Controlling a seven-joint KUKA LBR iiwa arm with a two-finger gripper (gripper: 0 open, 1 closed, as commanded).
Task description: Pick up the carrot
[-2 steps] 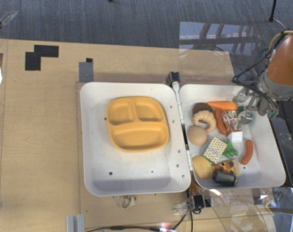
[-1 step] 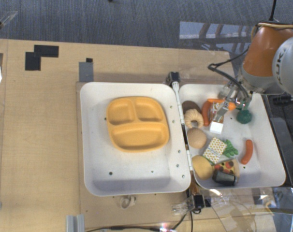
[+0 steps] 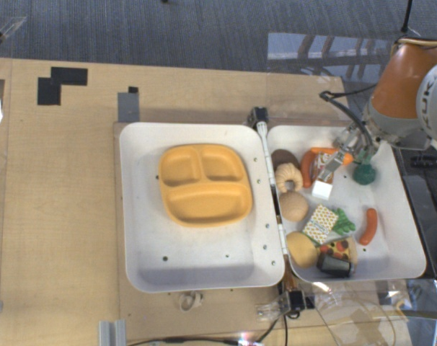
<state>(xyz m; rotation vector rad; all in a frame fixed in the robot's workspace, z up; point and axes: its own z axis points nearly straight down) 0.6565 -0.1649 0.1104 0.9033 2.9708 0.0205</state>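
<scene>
The gripper (image 3: 339, 158) was down in the right bin (image 3: 406, 215) near its far edge, right on top of the carrot (image 3: 318, 154). The left bin (image 3: 132, 215) had a yellow divided plate (image 3: 203, 184) sitting in its middle. Red sausage (image 3: 368, 226) lay near the right edge.

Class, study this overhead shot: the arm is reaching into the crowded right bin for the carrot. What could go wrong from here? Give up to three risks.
1. The gripper is low over the carrot, with a white block right beside them; the block might be nudged or caught instead.
2. The green toy lies close to the gripper and could be knocked.
3. The carrot lies beside the doughnut; a push could wedge it there.
</scene>
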